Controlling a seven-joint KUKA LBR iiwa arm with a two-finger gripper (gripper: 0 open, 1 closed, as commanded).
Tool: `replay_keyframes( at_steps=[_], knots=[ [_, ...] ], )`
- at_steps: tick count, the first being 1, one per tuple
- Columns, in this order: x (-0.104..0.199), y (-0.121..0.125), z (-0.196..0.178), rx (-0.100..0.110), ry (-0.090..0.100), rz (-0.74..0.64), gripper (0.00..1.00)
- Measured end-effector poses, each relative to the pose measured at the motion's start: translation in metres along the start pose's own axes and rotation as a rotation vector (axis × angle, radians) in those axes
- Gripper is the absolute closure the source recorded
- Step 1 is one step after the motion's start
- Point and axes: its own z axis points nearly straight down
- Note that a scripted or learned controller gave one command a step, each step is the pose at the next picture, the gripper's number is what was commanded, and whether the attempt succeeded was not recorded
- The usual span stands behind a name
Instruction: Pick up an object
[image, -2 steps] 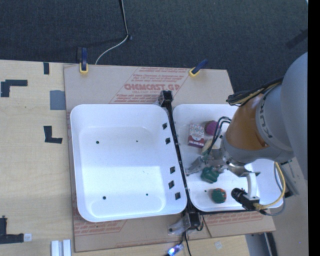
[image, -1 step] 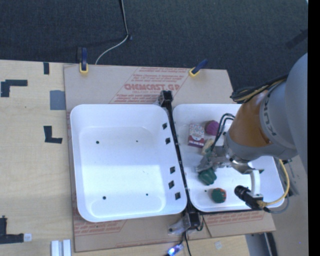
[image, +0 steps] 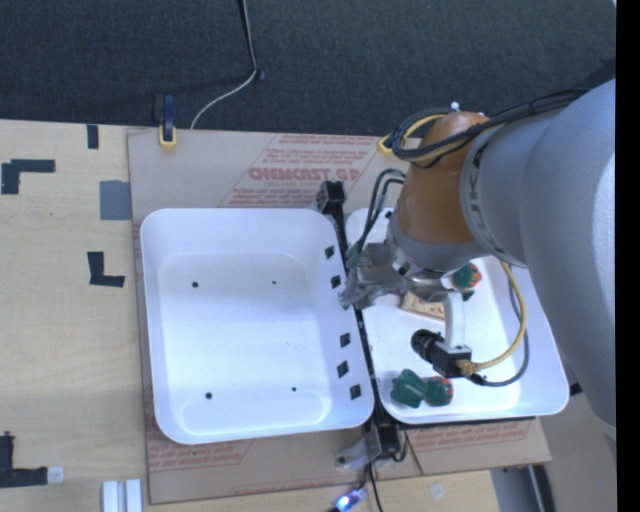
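Grey arm (image: 540, 190) reaches in from the right — wrist bent down.

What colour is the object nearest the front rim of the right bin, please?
Green object, in the camera view.

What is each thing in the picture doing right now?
Arm: reaching in over the right bin, hiding much of it.
Left bin: flat on the bench, beside the right bin.
Right bin: flat on the bench, with objects inside.
Green object: lying in the right bin near its front edge, apart from the arm.
Orange piece: lying against the green object.
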Motion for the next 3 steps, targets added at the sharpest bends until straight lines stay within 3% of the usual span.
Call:
replay_keyframes(
  at_steps=[1,2,3],
  knots=[
    [0.045,-0.026,-0.139,-0.005,0.001,0.005,1.00],
    [0.056,-0.012,-0.172,0.006,-0.003,0.010,1.00],
    [0.042,-0.053,-0.156,0.013,-0.005,0.014,1.00]
  ],
)
